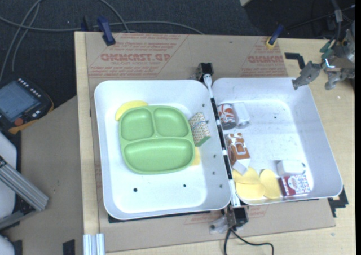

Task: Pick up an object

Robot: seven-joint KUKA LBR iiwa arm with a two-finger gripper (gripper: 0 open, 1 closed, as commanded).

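We spot two-finger metal gripper (312, 75) spread wide, holding nothing, over right white bin (316, 130) far corner; red-white can (232, 114) hugs bin's left edge, middle open.

bins (169, 200): glossy white plastic | plate (156, 138): matt green plastic (smooth)

Gripper (316, 73) aloft (arm tilted)
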